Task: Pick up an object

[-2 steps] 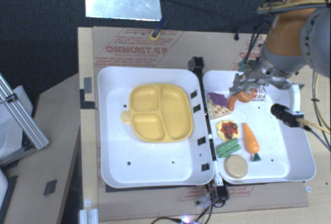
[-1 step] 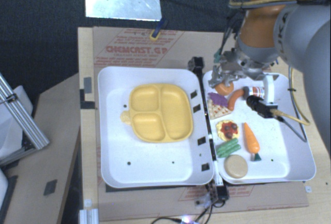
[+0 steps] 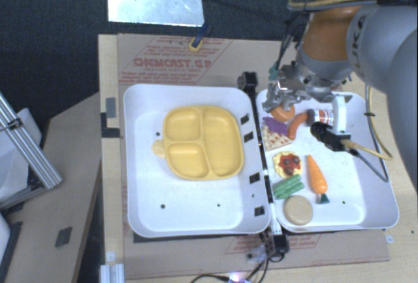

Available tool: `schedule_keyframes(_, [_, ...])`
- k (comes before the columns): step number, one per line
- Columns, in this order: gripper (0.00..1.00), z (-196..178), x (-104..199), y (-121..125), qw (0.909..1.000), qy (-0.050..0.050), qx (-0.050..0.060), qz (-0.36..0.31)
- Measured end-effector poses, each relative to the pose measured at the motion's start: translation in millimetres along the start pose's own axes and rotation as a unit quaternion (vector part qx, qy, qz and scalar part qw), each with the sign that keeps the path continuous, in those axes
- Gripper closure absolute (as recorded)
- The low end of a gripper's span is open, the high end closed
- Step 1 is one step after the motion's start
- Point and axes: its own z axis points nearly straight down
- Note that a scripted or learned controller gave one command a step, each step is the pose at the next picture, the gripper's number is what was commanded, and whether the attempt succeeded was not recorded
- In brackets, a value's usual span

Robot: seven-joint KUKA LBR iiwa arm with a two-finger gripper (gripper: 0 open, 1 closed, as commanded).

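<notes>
The end effector (image 3: 282,97) hung low over the far left corner of the right-hand bin (image 3: 372,200), its metal fingers down among the toy food; whether they were spread or closed could not be made out from above. Directly beneath it lay an orange piece (image 3: 279,112) and a purple one (image 3: 275,125), with a sausage (image 3: 298,123) just to the right, its long axis slanting toward the end effector. The yellow divided plate (image 3: 199,142) sat in the left bin (image 3: 147,164).

A tan bench (image 3: 78,144) carries a printed cardboard sheet (image 3: 173,59). Two white bins rest on it: one (image 3: 140,203) left of the gripper (image 3: 282,97), one (image 3: 372,200) beneath it.
</notes>
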Motion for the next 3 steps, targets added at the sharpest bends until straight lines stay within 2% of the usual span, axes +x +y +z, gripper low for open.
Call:
schedule_keyframes(1, [1.00, -2, 2, 17, 1.0000, 0.000, -0.001, 0.000])
schedule_keyframes(2, [1.00, 2, -6, 0, 1.0000, -0.001, 0.001, 0.003])
schedule_keyframes(3, [1.00, -5, 2, 11, 1.0000, 0.000, -0.001, 0.001])
